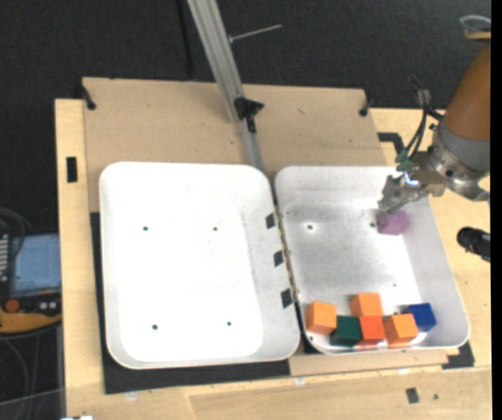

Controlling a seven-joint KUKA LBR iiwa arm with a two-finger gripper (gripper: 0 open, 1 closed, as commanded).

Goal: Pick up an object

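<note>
A small purple object [393, 223] lies in the right bin [338, 261], near its upper right corner. My gripper [391, 203] hangs just above it, at its upper edge, reaching in from the right under the grey wrist. Whether it touches the purple object I cannot tell. Along the bin's front edge sits a cluster of blocks: several orange blocks [322, 316], a dark green block [348, 330] and a blue block [421, 316].
The left bin [190, 261] lies beside the right one, joined by dark clips along the shared edge. A metal rail [225, 59] slants in from the top toward the bins. Cables and a blue box [37, 265] sit off the bench at left.
</note>
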